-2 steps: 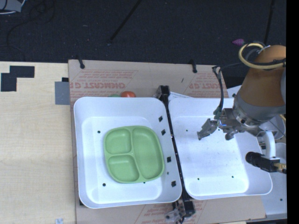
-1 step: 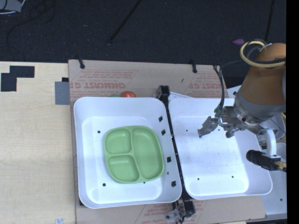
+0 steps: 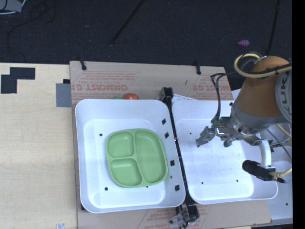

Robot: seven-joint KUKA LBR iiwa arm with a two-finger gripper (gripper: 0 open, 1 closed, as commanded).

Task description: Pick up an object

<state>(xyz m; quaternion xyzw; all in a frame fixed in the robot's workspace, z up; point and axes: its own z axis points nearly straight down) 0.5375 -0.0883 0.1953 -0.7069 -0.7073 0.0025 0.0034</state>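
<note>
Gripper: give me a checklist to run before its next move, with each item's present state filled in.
1. Gripper over a bin: ok, it hangs above the right bin.
2. Something between the fingers: cannot tell, they are too small and blurred.
3. Target beneath the gripper: not ok, the bin floor there looks bare.
4. Candidate to pick: ok, a green divided plate lies flat in the left bin.
5. Path to the plate: cannot tell; the black divider between the bins lies in the way.
6. Red object behind the left bin: outside both bins, partly hidden.
</note>
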